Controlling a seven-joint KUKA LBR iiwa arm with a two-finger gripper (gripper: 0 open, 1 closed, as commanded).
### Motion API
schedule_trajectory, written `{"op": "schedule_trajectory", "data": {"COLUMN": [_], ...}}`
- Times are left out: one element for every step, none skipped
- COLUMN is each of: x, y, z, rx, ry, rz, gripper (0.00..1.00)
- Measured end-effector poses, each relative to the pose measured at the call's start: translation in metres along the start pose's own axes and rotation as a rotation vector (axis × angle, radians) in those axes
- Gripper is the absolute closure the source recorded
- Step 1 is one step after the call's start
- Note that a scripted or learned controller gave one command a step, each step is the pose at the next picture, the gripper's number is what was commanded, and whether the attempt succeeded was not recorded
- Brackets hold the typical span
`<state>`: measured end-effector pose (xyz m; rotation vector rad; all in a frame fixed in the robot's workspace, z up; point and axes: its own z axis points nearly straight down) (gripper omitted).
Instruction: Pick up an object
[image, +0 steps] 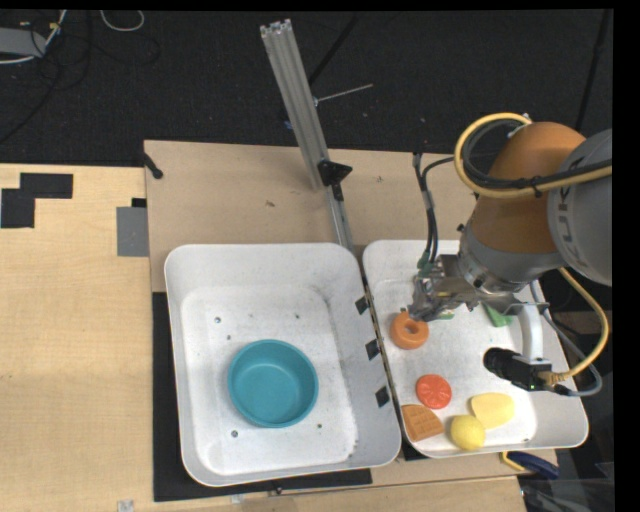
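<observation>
Item 1 — my gripper (424, 302): low over the right bin (560, 425), near its upper-left part, hanging from my grey arm (590, 215) with the orange band (525, 190). Whether it is clenched or released I cannot tell; the wrist hides it from this angle.

Item 2 — orange ring (408, 331): lying on the right bin's floor just below and slightly left of my gripper, close enough that it may be touching, though I cannot tell. Nothing of it shows inside my grip.

Item 3 — red disc (433, 390): lower in the same bin, apart from my gripper.

Item 4 — brown waffle-like piece (421, 422): at the bin's lower-left corner.

Item 5 — 2 yellow pieces, a rounded one (467, 432) and a wider one (492, 408), touching each other near the lower edge.

Item 6 — green piece (497, 316): partly hidden beside my wrist.

Item 7 — left bin (200, 270): holds 1 teal bowl (272, 382), upright, well apart from my gripper.
</observation>
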<state>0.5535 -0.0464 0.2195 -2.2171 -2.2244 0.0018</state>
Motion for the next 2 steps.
{"op": "schedule_trajectory", "data": {"x": [0.052,0.105], "y": [0.008,0.031], "z": [0.001,-0.01], "rx": [-0.001,-0.002], "ry": [0.001,0.001], "rz": [0.0,0.0], "gripper": [1.0,1.0]}}
